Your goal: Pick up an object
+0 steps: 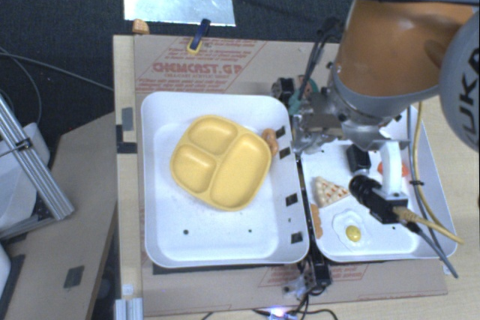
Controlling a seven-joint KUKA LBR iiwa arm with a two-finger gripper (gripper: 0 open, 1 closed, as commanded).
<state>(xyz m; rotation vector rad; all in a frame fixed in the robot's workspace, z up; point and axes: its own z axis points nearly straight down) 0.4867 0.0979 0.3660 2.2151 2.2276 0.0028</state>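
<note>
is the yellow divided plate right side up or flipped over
Right side up: the yellow divided plate shows its three hollow compartments facing the camera, and it lies flat in the left bin.

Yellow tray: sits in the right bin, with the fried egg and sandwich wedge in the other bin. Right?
Not quite. The camera view shows the yellow tray in the left bin. The fried egg and sandwich wedge are in the other, right bin.
</note>
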